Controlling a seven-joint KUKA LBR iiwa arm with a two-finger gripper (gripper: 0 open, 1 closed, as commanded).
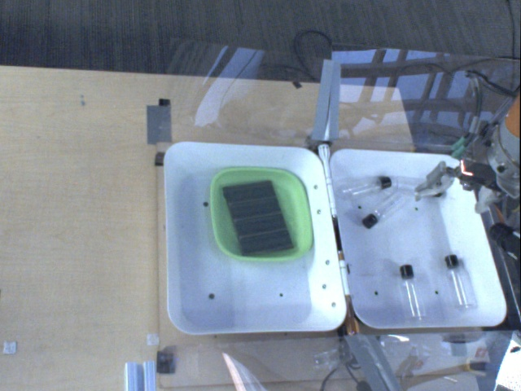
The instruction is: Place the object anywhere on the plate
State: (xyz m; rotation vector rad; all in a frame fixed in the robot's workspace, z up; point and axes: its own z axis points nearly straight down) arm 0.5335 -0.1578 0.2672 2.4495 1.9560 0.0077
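Gripper (433, 184): it reaches in over the upper right part of the right bin; its pale fingers blur into the white floor, so I cannot tell how far apart they stand, and nothing can be made out between them.
Arm (498, 149): cut off by the frame edge behind the gripper, with a sliver of orange at the border.
Right bin (488, 309): lies beneath the gripper; its lower right corner runs out of the frame.
Vials near the gripper (376, 198): two clear tubes with black caps, just to the left of the fingers and slightly below; the glass is nearly invisible against the white, so their lengths and whether they touch are unclear.
Lower vials (411, 290): two more capped tubes, well below the gripper, lying apart from each other.
Plate (303, 218): green, in the left bin (187, 300), well to the left of the gripper.
Dark ridged block (258, 217): rests on the plate; what it is made of cannot be told.
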